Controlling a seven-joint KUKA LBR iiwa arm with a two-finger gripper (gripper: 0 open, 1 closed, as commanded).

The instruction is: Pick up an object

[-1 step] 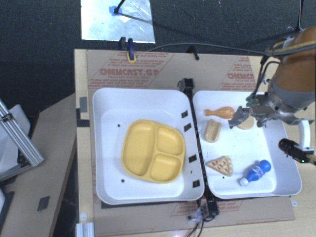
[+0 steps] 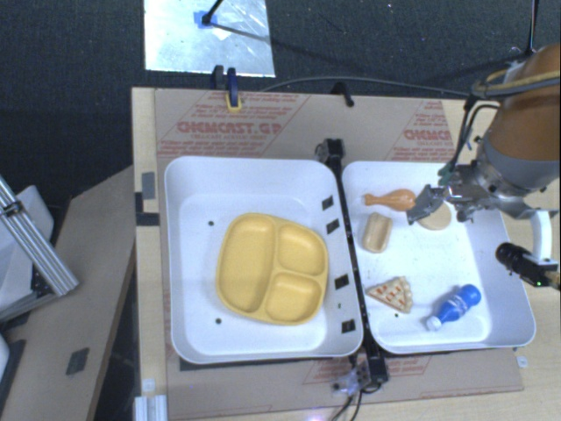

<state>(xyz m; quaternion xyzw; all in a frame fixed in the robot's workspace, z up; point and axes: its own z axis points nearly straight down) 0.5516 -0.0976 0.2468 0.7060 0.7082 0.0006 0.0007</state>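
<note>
The tool (image 2: 436, 207) hangs low over the back of the right bin (image 2: 500, 323), reaching in from the right on the grey arm (image 2: 526, 160) with its orange band. Its dark metal tip is blurred against the white floor, so I cannot tell how it is set. It sits right at a pale, round, biscuit-like piece (image 2: 436, 219), partly covered by the tool.

Just left of it lies a glossy orange-brown drumstick toy (image 2: 392, 200), narrow end pointing left. Below that, a tan, rounded bread-like block (image 2: 377, 231) rests near the bin's left wall. Toward the front lie a triangular pizza slice toy (image 2: 392, 294) with red spots and, to its right, a small blue plastic bottle (image 2: 456, 306) on its side, white cap toward the front left.

Black clips run along the seam between the two smooth, shallow, round-cornered bins. The left bin (image 2: 197, 235) carries a matte yellow plate (image 2: 272, 268) divided into three compartments, well apart from the tool.

Both bins sit on a brown printed board (image 2: 263, 121) on the counter (image 2: 105, 261). A cable (image 2: 394, 84) crosses behind.
</note>
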